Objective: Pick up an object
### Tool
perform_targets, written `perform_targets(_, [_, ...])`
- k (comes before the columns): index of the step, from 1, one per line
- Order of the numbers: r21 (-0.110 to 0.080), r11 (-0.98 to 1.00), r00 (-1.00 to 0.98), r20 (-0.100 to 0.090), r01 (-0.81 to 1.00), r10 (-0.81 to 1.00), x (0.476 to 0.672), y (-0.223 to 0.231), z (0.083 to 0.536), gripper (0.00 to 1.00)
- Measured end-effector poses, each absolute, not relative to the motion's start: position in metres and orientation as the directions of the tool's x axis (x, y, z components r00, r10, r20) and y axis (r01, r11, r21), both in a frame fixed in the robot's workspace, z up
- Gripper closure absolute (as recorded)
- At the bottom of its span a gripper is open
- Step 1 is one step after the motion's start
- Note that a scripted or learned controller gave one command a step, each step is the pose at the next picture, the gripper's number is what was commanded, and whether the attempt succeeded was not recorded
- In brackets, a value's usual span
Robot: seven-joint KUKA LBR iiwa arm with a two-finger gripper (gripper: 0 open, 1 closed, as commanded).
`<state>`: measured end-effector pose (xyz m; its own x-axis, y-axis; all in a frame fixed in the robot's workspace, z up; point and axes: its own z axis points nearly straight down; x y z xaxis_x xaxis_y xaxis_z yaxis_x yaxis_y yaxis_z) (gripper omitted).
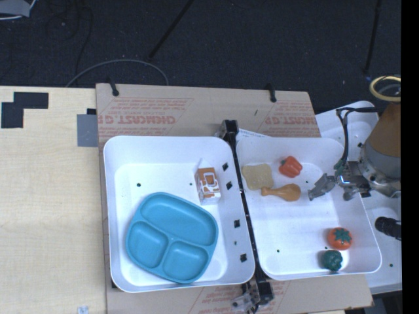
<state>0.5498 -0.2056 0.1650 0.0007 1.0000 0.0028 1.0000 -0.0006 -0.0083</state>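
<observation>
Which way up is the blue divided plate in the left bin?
Right way up. The blue divided plate lies flat on the left bin floor, its three compartments facing the camera.

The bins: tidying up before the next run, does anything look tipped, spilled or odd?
Nothing stands out. The blue divided plate lies flat in the left bin; the toy foods sit separately in the right bin.

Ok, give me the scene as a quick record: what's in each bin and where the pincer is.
left bin: blue divided plate, small orange-and-white carton
right bin: tan bread slice, drumstick, orange-red pepper, tomato, green item
pincer: over right bin, right of the drumstick
pincer state: cannot tell
</observation>
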Motion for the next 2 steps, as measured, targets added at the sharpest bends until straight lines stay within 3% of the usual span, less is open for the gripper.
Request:
perform_targets(1, [-0.007, 0.0, 0.0, 0.003, 1.0, 1.0, 0.552, -0.198, 0.118, 0.0])
perform_targets(2, [-0.005, -0.003, 0.003, 0.002, 1.0, 1.0, 0.552, -0.199, 0.131, 1.0])
